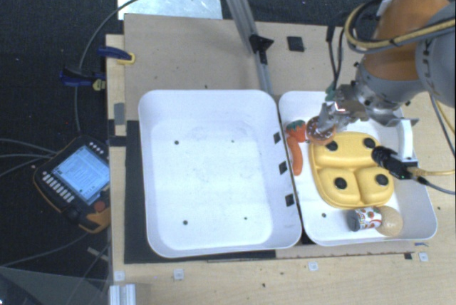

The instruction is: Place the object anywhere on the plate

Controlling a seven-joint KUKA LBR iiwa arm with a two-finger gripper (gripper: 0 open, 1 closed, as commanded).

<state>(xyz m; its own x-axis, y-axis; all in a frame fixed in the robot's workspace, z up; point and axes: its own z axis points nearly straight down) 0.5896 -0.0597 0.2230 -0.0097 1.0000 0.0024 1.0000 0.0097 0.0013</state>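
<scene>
Camera view: 2 white bins [214, 175], 1 grey arm [406, 54], 1 yellow sectioned plate [354, 168] in rt bin, 1 gripper [322, 127] low by plate's top-left corner, 1 carrot [295, 148] just left of plate, 1 small can [365, 219] w/ 1 egg-like thing [389, 223] below it

Colours across the bench and its two bins

The two shallow white plastic bins, the left bin [206, 168] and the right bin [420, 221], are showing plain white against the tan fibreboard bench top [178, 54]. The sectioned yellow plastic plate [353, 168] is showing bright yellow, dotted with four black spots. The slim orange toy carrot [295, 148] is glowing orange beside it (its upper end looks redder). The small printed can [365, 219] is showing white with red markings, and the rounded beige egg-like object [390, 223] is looking pale tan. The grey robot arm [417, 26] is wearing its orange band.
</scene>
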